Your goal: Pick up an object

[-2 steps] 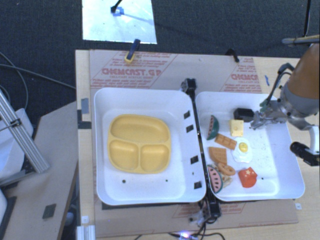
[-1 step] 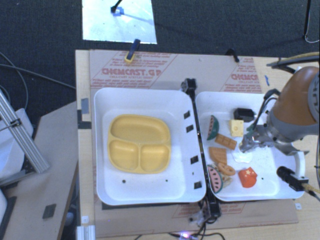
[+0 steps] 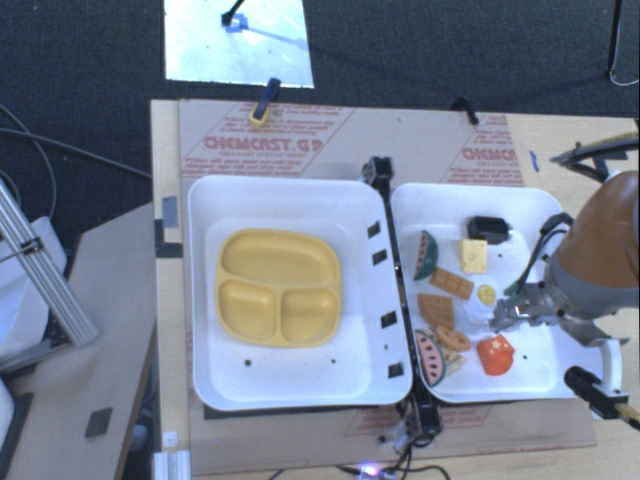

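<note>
The right bin (image 3: 540,203) holds several toy foods. Among them are a watermelon slice (image 3: 427,255), a yellow cheese block (image 3: 474,257), a brown cracker (image 3: 451,284), a small yellow round piece (image 3: 486,294) and a red-orange pepper (image 3: 495,355). A black object (image 3: 488,228) lies near the bin's far side. My gripper (image 3: 506,315) reaches in from the right and hangs low over the bin floor, between the yellow round piece and the pepper. The arm's body hides the bin's right part.
In the left bin (image 3: 290,193) sits a yellow compartment tray (image 3: 279,286). A toast piece (image 3: 436,311), a pretzel-like item (image 3: 452,339) and a second watermelon slice (image 3: 430,358) crowd the right bin's near-left corner. A black divider (image 3: 396,278) runs between the bins.
</note>
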`<act>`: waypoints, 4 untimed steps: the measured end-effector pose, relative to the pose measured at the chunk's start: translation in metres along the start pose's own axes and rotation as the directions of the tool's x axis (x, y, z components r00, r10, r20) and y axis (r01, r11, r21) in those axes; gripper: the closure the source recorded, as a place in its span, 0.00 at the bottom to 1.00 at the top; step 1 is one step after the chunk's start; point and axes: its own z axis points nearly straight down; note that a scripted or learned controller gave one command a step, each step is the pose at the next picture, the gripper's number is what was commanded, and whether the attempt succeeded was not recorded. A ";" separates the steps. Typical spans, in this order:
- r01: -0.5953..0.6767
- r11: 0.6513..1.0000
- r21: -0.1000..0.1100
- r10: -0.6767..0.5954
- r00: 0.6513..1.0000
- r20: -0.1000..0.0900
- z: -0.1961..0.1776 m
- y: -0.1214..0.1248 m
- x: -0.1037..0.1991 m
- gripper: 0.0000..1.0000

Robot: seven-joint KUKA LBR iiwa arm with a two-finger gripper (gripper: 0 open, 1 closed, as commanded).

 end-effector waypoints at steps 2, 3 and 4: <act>0.009 1.000 -0.006 -0.009 1.000 0.001 0.039 0.063 0.012 0.00; 0.006 1.000 -0.013 -0.006 1.000 0.004 0.023 0.064 0.009 1.00; -0.007 1.000 0.000 0.007 1.000 0.004 0.013 -0.002 -0.065 1.00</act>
